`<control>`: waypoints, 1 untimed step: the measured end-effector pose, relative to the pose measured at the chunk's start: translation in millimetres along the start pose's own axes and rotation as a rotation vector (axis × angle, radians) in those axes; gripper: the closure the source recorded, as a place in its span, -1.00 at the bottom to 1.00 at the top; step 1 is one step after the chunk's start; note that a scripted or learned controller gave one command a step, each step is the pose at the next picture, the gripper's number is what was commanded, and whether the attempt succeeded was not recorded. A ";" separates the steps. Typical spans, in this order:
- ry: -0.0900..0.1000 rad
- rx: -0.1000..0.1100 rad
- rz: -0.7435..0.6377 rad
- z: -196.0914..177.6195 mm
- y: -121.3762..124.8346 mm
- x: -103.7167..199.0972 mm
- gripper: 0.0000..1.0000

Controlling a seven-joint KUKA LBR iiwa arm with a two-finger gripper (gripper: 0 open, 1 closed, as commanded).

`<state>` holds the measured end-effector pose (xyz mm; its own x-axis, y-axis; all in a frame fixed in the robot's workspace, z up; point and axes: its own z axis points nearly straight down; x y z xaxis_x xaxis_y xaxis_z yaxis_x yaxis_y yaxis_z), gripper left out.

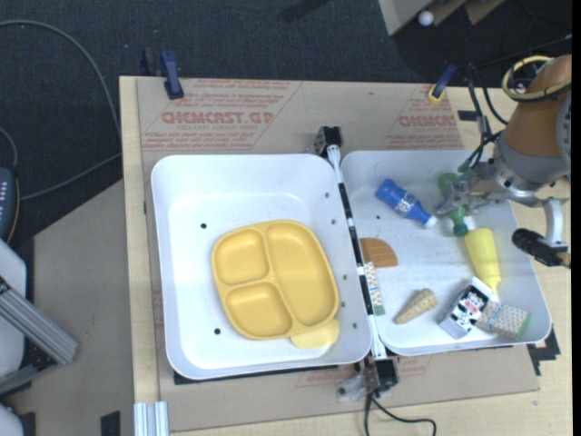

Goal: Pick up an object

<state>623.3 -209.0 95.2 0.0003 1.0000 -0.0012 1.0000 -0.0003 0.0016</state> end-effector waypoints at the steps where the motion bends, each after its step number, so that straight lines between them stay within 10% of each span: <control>1: 0.000 0.041 0.008 8.9 28.4 64.1 1.00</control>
